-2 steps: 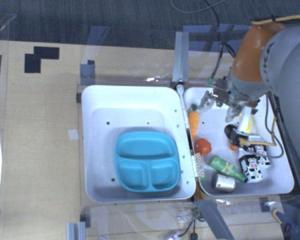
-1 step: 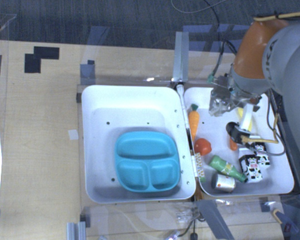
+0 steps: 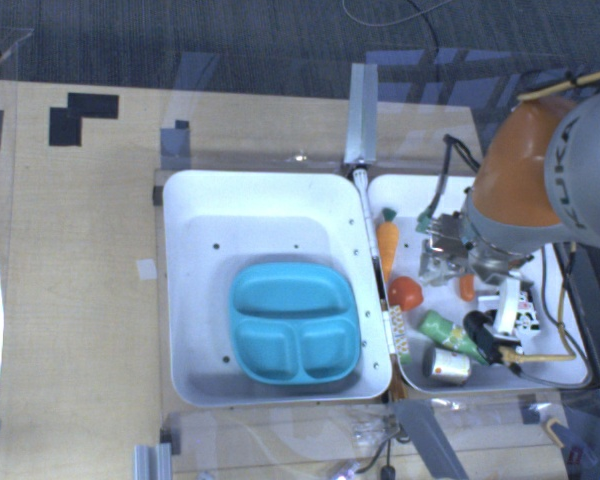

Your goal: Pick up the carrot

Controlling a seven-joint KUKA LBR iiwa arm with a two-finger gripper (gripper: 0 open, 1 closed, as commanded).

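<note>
The carrot (image 3: 387, 241) is orange with a small green top that points toward the far side. It lies in the right bin (image 3: 412, 190), close along that bin's left wall. My gripper (image 3: 439, 258) hangs low over the middle of the same bin, a short way to the right of the carrot and apart from it. The grey arm with its orange band (image 3: 515, 173) covers the bin's right part. I see nothing held at the gripper.
A red tomato (image 3: 405, 292) sits just in front of the carrot. A green bottle-like item (image 3: 448, 330) and a tin can (image 3: 447, 365) lie at the front. A small orange item (image 3: 466, 287) peeks out under the wrist. The left bin (image 3: 195, 208) holds a blue divided plate (image 3: 294, 320).
</note>
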